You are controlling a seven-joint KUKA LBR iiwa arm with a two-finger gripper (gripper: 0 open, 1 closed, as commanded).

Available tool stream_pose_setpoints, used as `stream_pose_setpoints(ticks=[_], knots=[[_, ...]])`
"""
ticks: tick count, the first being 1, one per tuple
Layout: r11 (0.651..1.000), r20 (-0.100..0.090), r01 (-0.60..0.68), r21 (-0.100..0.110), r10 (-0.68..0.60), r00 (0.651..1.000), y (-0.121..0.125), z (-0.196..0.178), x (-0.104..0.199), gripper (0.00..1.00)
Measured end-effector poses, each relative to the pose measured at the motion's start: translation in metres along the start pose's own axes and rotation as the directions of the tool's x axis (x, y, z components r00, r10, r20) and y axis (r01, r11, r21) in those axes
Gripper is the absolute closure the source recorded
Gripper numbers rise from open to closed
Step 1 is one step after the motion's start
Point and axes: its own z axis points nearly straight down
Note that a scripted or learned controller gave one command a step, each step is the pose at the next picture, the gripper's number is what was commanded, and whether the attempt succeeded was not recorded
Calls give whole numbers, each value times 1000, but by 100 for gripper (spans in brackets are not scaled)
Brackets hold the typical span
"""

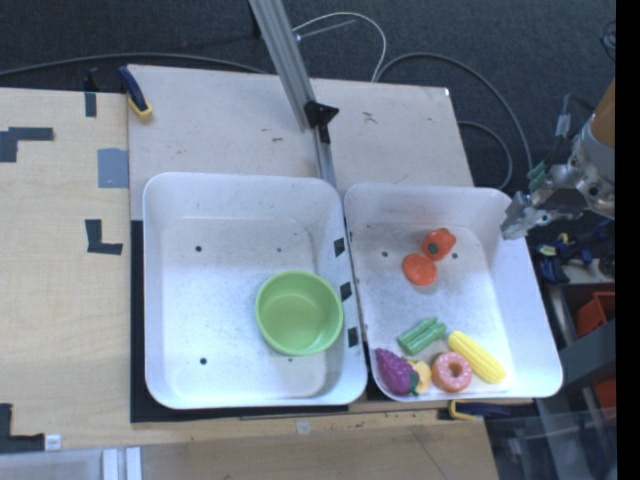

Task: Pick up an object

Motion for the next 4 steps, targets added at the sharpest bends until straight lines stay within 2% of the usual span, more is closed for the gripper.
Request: stream_pose_setpoints(ticks=[1,2,3,4], knots=[[1000,-3,4,7,-4,1000,-3,18,56,100],[1000,-3,5,7,-5,1000,8,28,113,100],[1000,-3,6,8,-6,1000,5,41,175,100],[1000,-4,7,7,-7,1000,0,38,233,100]])
